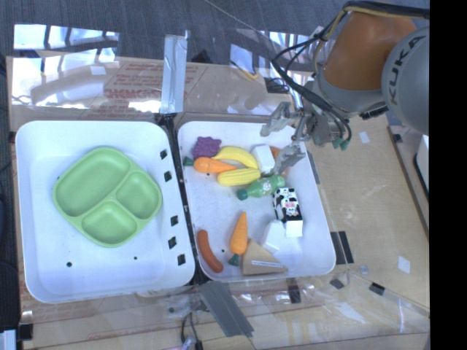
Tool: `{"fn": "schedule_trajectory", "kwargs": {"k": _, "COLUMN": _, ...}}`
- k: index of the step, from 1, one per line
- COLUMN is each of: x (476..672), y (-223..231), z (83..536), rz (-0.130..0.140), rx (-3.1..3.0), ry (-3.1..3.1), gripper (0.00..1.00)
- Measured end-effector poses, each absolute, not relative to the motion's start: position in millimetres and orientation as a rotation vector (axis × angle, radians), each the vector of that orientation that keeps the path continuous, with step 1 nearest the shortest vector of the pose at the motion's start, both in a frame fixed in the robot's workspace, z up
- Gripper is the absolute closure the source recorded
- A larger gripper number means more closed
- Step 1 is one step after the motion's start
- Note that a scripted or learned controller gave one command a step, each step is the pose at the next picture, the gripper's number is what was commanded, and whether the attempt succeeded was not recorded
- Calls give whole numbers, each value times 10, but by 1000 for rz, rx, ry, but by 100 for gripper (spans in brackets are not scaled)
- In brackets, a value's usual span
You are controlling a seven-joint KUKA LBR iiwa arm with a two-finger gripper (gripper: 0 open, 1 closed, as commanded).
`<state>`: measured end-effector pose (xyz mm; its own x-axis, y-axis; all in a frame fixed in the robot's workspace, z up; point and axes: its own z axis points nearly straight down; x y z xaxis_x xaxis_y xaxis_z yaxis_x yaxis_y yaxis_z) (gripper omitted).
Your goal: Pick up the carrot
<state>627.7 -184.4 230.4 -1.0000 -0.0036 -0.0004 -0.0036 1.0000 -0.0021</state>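
Bench (365, 217) space is mostly taken by two white bins side by side. The left bin (44, 268) holds a green divided plate (107, 195) with bare floor around it. The right bin (317, 250) is crowded. The grey arm (379, 57) with its orange band reaches in from the right and is cut off at the frame's edge; cables loop beside the wrist.

The gripper (286, 138) hangs over the right bin's upper right corner, its two fingers spread apart with nothing between them. One fingertip sits just above a small white block (263, 157), and a bit of orange beside it is too hidden to name.

Two carrots lie in the right bin. One carrot (238, 233) lies near the bottom, nearly upright in the view, with open floor to its left and above, and a tan wedge (257, 258) touching its lower end. A red sausage (206, 250) lies close to its left. The other carrot (211, 165) lies near the top left, pressed against a banana (235, 155) and a corn cob (238, 176), below a purple grape bunch (206, 146). A green bottle (261, 188), a black-and-white carton (287, 204) and a white cube (276, 234) fill the right side.
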Motion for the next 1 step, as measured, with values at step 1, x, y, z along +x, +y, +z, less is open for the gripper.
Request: {"fn": "schedule_trajectory", "kwargs": {"k": 1, "x": 5712, "y": -1643, "z": 1090, "rz": 1, "rx": -16, "ry": 3142, "gripper": 0}}
